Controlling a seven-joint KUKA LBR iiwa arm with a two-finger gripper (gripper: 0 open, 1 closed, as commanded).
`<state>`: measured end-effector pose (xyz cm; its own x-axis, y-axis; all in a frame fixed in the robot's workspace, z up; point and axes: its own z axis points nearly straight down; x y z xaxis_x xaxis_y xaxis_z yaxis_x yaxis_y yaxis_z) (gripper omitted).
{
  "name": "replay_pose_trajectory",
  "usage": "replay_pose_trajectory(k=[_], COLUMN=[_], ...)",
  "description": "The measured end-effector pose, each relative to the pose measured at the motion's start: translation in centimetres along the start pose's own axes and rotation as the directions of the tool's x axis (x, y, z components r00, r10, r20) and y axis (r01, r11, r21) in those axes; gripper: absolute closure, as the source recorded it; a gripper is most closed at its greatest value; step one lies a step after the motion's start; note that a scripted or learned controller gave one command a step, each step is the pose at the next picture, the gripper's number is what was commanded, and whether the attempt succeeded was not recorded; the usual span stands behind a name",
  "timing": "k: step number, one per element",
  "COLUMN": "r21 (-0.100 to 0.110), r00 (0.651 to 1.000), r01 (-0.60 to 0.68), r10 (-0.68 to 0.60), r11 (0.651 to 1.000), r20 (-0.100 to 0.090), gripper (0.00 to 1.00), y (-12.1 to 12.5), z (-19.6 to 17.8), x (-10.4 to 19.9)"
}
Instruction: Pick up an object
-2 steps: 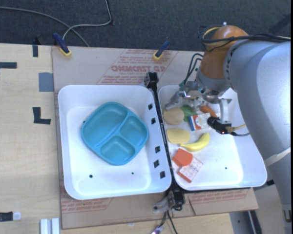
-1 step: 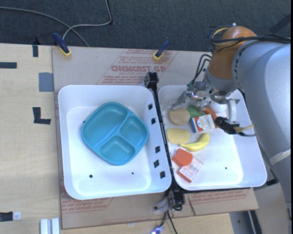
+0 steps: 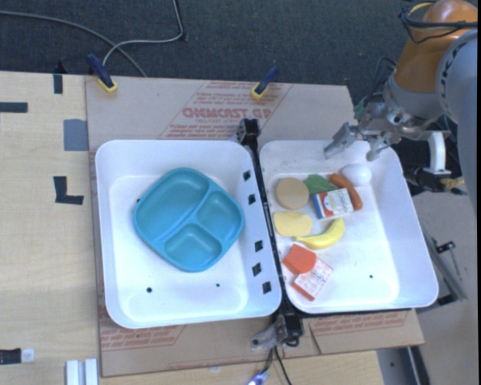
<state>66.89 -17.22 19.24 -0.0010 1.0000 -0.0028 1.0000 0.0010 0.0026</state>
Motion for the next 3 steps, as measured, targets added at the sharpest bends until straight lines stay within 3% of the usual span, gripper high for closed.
replay_pose_trajectory(k=[1, 2, 3], r21=[0.002, 0.000, -0.005], r00=[1.000, 1.000, 1.000], r01=[0.000, 0.000, 0.001], r10=[0.000, 0.000, -0.001], r11=[1.000, 1.000, 1.000], r20=[-0.002, -0.002, -0.002], gripper=[0.00, 0.00, 1.00], y=[-0.3, -4.6, -4.4], z=[9.5, 10.6, 9.4], x=[1.3, 5.6, 5.6])
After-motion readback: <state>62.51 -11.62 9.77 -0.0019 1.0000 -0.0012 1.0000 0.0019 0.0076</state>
